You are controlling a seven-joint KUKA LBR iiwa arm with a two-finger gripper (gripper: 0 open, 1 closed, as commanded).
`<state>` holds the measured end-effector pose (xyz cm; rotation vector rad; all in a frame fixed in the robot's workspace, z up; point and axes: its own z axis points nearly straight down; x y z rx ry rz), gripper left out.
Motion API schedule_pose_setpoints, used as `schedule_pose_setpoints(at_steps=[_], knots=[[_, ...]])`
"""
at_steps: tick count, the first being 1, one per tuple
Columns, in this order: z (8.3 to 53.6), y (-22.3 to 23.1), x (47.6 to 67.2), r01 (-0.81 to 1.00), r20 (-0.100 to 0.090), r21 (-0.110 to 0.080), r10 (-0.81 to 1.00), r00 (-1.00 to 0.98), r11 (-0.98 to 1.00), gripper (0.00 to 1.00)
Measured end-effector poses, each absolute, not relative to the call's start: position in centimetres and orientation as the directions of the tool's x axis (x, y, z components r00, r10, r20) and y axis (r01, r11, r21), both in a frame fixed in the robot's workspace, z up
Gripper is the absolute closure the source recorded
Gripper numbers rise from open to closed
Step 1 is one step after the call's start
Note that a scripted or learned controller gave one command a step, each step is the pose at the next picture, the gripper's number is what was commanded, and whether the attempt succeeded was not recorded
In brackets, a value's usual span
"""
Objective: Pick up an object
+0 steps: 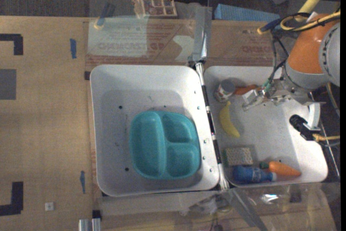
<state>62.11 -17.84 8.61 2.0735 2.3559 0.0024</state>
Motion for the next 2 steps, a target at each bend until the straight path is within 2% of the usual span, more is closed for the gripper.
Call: schedule_pose_setpoints(at_steps=[1,2], knots=[[8.52,-16.40,63.80,0.966,0.001,-0.030,0.966,-0.257,0.257,0.00],[8.52,-16.43,64.13,0.921,0.006,-0.053,0.922,-0.387,0.387,0.00]])
